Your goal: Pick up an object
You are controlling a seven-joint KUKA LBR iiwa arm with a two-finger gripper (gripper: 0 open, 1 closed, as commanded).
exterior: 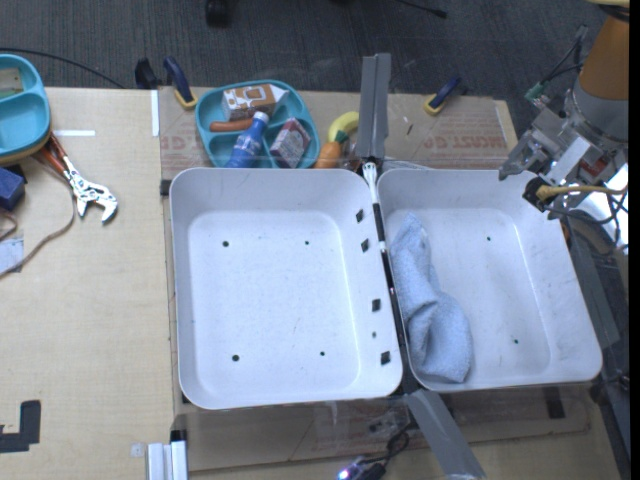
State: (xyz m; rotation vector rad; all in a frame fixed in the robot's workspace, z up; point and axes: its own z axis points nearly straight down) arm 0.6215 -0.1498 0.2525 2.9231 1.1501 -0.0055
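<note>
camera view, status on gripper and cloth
Gripper above right bin's far right corner, nothing seen held. Light blue cloth crumpled along that bin's left wall. Nothing between them.

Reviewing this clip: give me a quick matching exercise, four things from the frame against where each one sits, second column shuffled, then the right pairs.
Things:
1. grey cloth
2. wrench
3. blue bottle
4. gripper

Places:
A. in the teal tray behind the bins
B. above the right bin's far right corner
C. along the right bin's left side
D. on the bench to the left of the left bin

Pairs: 1-C, 2-D, 3-A, 4-B
</note>
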